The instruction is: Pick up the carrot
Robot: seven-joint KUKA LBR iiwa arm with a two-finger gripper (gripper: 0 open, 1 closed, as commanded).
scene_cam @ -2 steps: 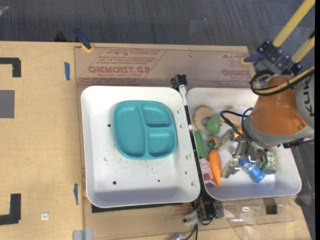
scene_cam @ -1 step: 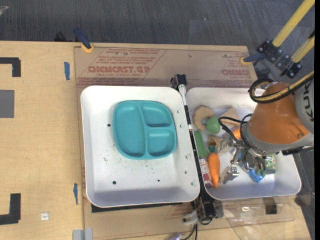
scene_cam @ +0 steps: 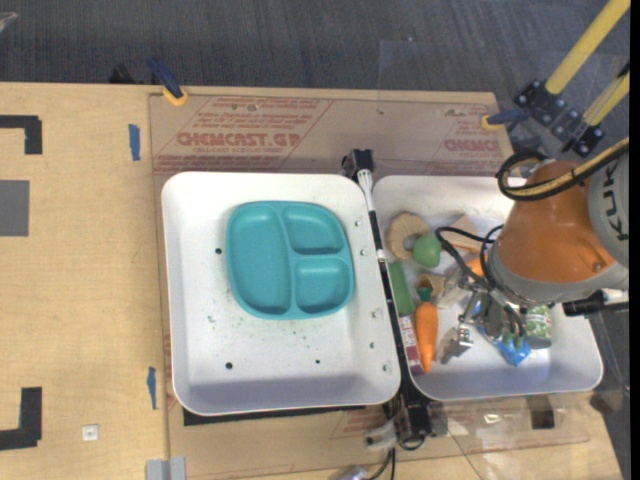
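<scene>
Gripper: low in the right bin, just right of the carrot; whether open or closed — cannot tell
Carrot: lying at the right bin's left wall, tip toward the near edge; free of the gripper
Left bin: carries a teal plate — three compartments
Desk: tan, beneath both bins
</scene>
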